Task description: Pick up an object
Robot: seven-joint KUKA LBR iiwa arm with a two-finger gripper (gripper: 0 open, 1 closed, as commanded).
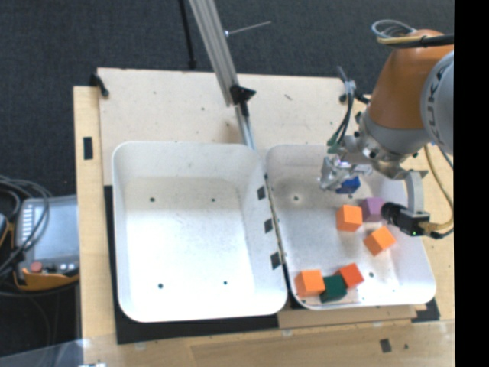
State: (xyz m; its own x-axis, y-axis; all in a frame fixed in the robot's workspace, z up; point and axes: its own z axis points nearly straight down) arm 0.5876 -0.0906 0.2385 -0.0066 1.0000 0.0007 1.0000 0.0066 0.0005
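My gripper (338, 177) hangs over the back of the right bin (302, 205), below the grey and orange arm. A small blue block (351, 183) shows at its tip, partly hidden by it; whether it is gripped is unclear. Just in front lie an orange block (350, 217) and a purple block (373, 207), with another orange block (380, 240) further right. At the bin's front edge an orange block (309, 282), a dark green block (334, 287) and a red-orange block (351, 274) sit close together.
The left bin (191, 228) stands beside the right one, a shared rim between them. A slanted aluminium post (218, 44) rises behind the bins. A black part of the arm with cables (403, 218) hangs near the purple block.
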